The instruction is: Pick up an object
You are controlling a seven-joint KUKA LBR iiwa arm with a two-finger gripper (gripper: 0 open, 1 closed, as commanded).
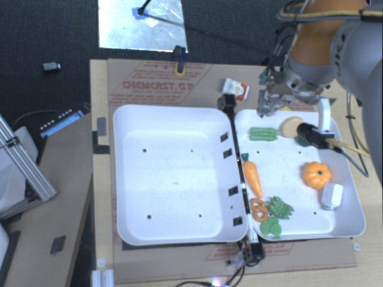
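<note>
From the camera view, the grey arm [353,46] comes in from the right, and its claw [267,107] hangs over the far rim of the right bin [353,214]. Whether the claw is released or clenched cannot be told, and nothing can be seen grasped in it. A small white and red carton [235,88] lies just outside that rim, near the claw. Black clips [228,154] sit along the seam between the two bins.

Both bins rest on a printed cardboard sheet [155,85] laid over the pale bench [60,178]. Beyond it is a dark floor [48,17] with a shiny silver sheet [143,17] lying on it.

The left bin [173,178] shows its white floor with a few small dark dots. The right bin holds the things to pick. A green pod [263,134] lies just in front of the claw, with a beige round piece [291,126] beside it. A carrot [252,178] lies along the left wall. At the near end are a pretzel [259,209], a leafy green piece [280,207] and a round green piece [270,226]. Near the right wall, an orange pumpkin [316,175] sits by a white block [332,196]
</note>
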